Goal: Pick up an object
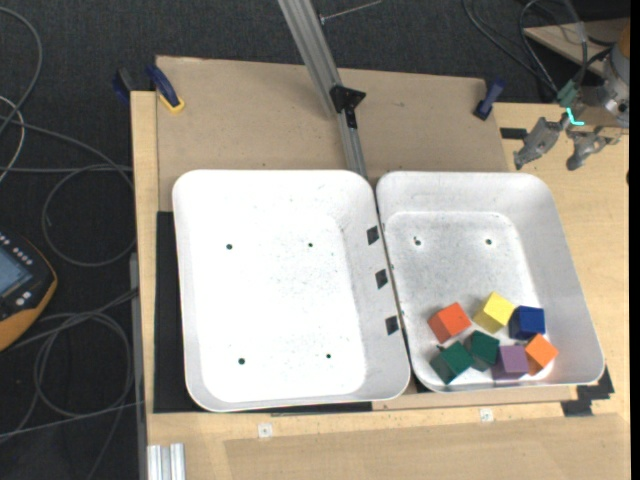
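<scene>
Hovering beyond the far right corner of the right shallow white plastic bin, the jaws hung spread apart, grasping nothing. Small coloured blocks clustered in that bin's near right corner: an orange cube, a yellow cube, a blue cube, green and purple ones beside them. Judging by this, the approach step remained; next, descending over one block. No readable writing appeared on the desk.

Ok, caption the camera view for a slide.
Gripper open above the bench, beyond the right bin, whose near corner holds seven coloured blocks.
</scene>
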Action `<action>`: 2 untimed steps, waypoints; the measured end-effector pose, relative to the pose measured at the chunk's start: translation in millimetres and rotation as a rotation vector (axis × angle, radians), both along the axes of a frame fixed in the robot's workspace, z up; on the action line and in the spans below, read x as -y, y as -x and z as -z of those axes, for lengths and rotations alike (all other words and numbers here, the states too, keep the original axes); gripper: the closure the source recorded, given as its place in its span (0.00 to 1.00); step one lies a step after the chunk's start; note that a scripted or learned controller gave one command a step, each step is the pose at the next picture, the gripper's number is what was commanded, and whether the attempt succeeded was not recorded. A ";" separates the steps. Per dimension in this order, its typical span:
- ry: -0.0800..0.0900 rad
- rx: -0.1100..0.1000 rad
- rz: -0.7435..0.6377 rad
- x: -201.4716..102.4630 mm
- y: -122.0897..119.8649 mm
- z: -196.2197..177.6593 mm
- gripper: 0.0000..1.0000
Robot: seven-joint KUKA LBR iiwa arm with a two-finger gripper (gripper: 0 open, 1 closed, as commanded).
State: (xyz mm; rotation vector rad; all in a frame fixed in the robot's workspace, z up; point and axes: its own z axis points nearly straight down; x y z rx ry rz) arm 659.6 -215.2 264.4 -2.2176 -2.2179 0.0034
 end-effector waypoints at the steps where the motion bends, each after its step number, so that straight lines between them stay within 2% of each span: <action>1: 0.002 0.004 -0.002 -0.2 -0.8 -3.4 0.00; 2: 0.000 -0.001 0.000 -2.1 2.2 59.7 0.00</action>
